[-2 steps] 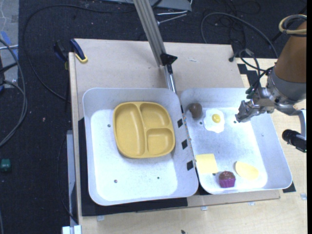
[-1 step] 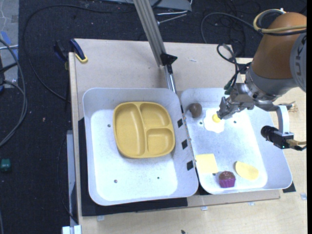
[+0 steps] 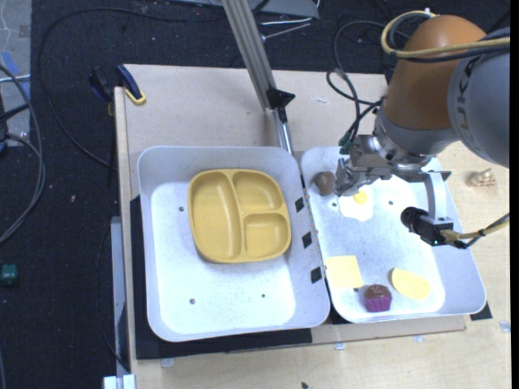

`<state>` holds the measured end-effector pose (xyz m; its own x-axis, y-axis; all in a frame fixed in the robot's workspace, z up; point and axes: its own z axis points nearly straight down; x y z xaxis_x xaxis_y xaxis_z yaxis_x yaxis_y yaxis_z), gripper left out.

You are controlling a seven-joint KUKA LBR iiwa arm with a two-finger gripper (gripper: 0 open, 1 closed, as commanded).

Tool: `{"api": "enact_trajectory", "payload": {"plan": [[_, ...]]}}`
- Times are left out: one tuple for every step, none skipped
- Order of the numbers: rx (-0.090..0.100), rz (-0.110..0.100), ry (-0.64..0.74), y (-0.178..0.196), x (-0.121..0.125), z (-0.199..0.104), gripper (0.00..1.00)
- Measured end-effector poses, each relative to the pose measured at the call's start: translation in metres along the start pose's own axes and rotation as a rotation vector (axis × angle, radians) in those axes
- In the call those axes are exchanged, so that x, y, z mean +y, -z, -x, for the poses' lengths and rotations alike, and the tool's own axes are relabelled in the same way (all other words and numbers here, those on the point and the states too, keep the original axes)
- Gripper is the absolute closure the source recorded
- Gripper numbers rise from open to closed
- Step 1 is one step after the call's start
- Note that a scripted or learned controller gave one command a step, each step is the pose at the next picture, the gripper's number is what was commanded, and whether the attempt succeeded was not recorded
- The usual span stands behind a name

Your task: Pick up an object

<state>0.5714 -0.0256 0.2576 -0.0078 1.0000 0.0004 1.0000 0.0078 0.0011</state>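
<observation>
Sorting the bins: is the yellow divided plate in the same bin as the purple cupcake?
No, the yellow plate lies in the left bin; the purple cupcake sits in the right bin.

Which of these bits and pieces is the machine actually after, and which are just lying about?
Part of the job:
- end effector, low over the right bin
- fried egg toy beneath it
- brown ball
- yellow square
- purple cupcake
- yellow slice

Just lying about:
- yellow divided plate in the left bin
- blue and yellow clamp on the bench

Grey arm [image 3: 478,96], orange band, yellow cable, metal pincer [image 3: 350,183]
</observation>
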Motion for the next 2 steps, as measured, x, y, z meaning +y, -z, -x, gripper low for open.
{"api": "enact_trajectory", "payload": {"plan": [[0.001, 0.001, 0.0, 0.001, 0.019, -0.057, 1.0], [0.0, 0.001, 0.0, -0.006, 0.037, -0.101, 1.0]]}}
